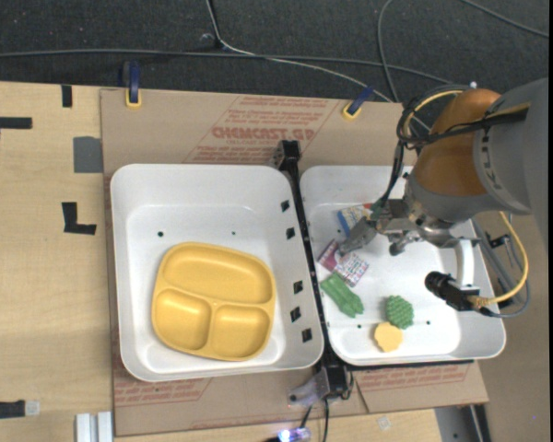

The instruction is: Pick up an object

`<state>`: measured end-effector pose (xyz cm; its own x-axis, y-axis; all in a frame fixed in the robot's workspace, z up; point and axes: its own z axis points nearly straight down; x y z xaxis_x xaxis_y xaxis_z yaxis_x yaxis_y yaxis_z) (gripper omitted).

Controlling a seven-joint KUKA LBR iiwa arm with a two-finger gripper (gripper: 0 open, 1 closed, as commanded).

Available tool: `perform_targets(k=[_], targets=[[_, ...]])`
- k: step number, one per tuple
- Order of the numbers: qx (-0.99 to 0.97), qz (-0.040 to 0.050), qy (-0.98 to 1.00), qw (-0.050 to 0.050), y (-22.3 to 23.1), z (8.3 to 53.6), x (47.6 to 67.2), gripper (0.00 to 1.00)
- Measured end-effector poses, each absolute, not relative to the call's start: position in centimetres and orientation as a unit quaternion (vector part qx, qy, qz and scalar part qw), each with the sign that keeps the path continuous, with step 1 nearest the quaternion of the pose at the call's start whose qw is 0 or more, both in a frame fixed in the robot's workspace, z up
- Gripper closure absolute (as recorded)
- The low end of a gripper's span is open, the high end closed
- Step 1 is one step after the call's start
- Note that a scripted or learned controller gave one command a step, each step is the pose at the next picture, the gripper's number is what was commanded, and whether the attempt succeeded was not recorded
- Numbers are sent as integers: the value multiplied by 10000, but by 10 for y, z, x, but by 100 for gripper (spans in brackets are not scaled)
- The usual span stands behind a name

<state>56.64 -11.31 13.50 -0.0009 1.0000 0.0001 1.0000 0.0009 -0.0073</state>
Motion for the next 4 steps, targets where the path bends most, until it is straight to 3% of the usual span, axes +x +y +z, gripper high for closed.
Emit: perform_targets(k=[1, 2, 3, 4], targets=[[-7069, -11, -7073, -3, -113, 87, 568, 0], [-7058, -66, -7084, -43, -110, 103, 573, 100], [-7067, -12, -7075, -21, -110, 167, 571, 100], [-7067, -13, -7075, -22, -111, 220, 573, 100]])
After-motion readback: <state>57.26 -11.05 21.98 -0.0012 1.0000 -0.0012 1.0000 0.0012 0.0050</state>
